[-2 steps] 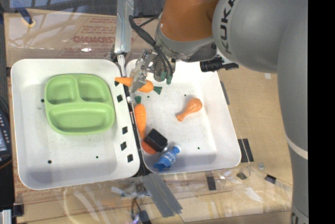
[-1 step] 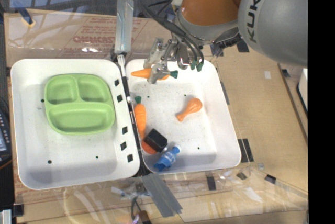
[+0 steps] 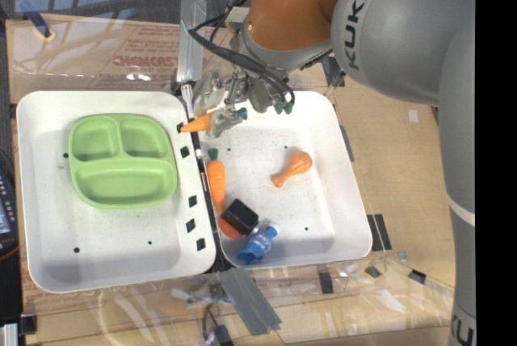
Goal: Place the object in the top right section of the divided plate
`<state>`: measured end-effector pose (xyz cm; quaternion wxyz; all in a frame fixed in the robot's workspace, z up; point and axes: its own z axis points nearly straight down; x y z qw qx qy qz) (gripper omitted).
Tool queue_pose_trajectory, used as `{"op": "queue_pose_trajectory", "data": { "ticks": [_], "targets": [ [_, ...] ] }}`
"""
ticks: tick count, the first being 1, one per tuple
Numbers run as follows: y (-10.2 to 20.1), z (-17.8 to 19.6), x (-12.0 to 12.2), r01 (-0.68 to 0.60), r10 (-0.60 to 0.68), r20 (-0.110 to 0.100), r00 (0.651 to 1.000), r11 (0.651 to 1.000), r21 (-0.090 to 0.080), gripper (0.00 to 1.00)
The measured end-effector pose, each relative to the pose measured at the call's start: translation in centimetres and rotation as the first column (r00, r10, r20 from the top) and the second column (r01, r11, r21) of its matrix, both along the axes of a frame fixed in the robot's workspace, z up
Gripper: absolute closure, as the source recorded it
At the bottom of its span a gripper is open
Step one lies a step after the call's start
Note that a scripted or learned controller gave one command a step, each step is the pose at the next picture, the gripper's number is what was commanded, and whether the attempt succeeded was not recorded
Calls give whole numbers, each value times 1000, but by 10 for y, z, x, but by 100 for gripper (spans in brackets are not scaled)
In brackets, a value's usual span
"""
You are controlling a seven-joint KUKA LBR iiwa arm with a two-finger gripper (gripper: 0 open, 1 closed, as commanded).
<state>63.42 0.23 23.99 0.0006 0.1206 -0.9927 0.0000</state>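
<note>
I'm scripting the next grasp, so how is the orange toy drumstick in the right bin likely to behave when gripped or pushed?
The orange toy drumstick looks like smooth moulded plastic, so probably stiff, light and somewhat slippery. Its rounded bulb and narrow handle suggest it could roll or pivot if nudged. It lies apart from other items on the right white bin.

You can read "KUKA" in black capitals on the grey arm (image 3: 404, 21), faint red print on the cardboard (image 3: 121, 53) too blurred to make out

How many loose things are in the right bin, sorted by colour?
Orange: 3, a carrot beside the divider, a carrot at the gripper, and a drumstick
Black: 1, a block
Blue: 1, a bottle
Total: 5
</note>
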Motion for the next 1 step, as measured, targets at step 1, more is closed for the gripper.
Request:
{"op": "queue_pose_trajectory", "data": {
  "ticks": [1],
  "targets": [
    [-10,18,23,-299,299,7,954,954,-1,100]
  ]
}}
